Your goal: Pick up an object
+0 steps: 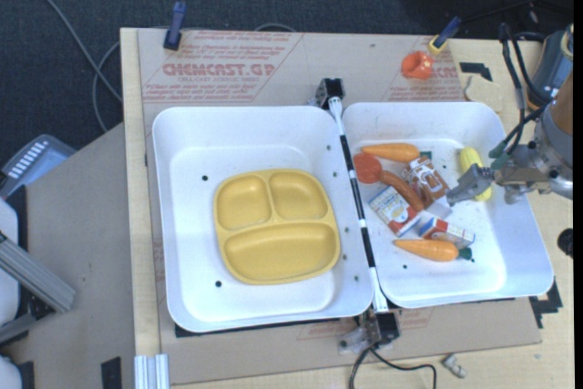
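While the gripper (472, 187) hangs spread and holding nothing near the right bin's (524, 273) right wall, pick one target. The corn cob (471, 163) lies just beside it; you should centre over it before descending.

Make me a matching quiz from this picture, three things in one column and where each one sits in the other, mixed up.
Things:
1. yellow plate
2. orange clamp
3. carrot

Places:
A. on the brown board behind the right bin
B. in the left bin
C. near the front of the right bin

Pairs: 1-B, 2-A, 3-C
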